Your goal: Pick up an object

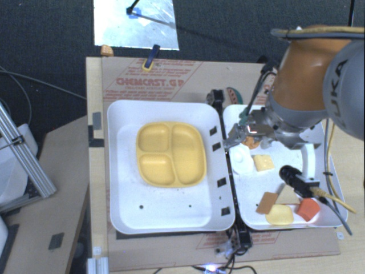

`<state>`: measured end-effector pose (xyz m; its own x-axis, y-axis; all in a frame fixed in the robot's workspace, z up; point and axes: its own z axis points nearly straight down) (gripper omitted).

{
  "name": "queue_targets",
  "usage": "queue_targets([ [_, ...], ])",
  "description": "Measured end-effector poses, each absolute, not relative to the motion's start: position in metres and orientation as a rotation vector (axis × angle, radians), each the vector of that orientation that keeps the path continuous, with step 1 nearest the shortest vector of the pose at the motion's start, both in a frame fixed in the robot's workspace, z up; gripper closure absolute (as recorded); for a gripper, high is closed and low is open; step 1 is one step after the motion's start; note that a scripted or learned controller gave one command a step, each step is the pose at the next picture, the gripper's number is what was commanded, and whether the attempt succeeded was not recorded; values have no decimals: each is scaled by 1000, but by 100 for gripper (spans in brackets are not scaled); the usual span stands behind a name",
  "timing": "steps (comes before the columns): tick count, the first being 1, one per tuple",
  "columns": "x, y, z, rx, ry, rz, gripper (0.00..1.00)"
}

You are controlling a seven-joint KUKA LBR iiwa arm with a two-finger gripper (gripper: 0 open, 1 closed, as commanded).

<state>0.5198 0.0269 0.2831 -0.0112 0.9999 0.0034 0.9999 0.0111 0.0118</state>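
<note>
The grey arm with its orange band reaches in from the right, over the right bin (331, 224). Its gripper (244, 133) hangs low at that bin's upper left, close to the divider between the bins. Just under it peeks a small orange piece (251, 144). A white round object (240, 163) and a pale yellow cube (263, 162) lie directly below the gripper in the view. Along the bin's front lie a brown block (267, 202), a yellow rounded piece (279, 214) and an orange-red block (308, 209).
The left bin (122, 210) holds a yellow divided plate (171, 154) at its middle. Behind the bins lies a cardboard sheet (154, 81) with a small blue-and-yellow item (151, 57). A metal frame (23, 153) stands at the far left.
</note>
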Motion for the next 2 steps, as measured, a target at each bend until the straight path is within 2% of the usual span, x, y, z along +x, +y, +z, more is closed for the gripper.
queue_targets([
  [1,511,88,342,2206,2232,13,0],
  [2,512,84,350,2207,2230,8,100],
])
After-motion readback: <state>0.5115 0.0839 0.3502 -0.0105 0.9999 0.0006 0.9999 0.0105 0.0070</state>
